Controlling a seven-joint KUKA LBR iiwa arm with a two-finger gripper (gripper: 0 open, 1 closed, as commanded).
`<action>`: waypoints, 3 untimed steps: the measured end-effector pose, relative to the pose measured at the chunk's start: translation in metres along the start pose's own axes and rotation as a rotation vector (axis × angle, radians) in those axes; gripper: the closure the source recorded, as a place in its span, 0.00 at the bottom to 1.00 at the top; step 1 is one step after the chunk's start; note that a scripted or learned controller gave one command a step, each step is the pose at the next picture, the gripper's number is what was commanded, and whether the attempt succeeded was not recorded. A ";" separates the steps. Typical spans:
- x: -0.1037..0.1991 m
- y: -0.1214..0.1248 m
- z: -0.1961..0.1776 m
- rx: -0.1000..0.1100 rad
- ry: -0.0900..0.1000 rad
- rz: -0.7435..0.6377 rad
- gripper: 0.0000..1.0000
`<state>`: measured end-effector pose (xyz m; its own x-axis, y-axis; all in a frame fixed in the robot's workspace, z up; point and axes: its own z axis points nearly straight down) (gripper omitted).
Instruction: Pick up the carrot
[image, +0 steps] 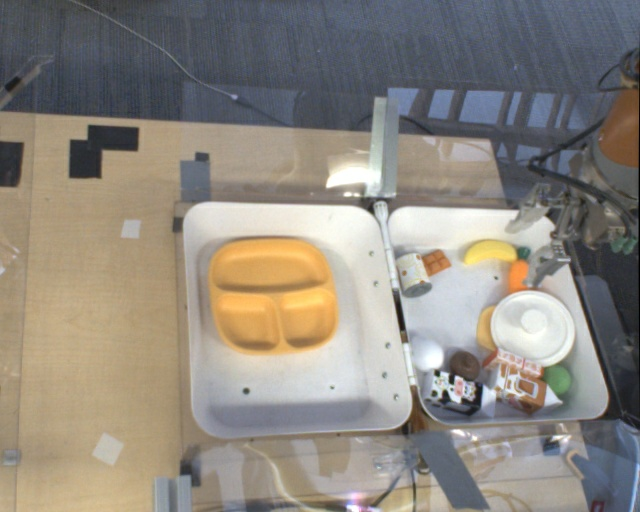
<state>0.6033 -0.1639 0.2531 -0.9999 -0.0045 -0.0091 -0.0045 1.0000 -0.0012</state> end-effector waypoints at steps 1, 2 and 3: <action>0.024 0.013 0.098 -0.003 0.008 -0.033 0.00; 0.010 0.025 0.156 0.000 -0.002 0.046 0.00; 0.014 0.055 0.162 0.001 -0.008 0.151 0.00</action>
<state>0.5908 -0.1092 0.0908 -0.9891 0.1461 -0.0174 0.1461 0.9893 0.0002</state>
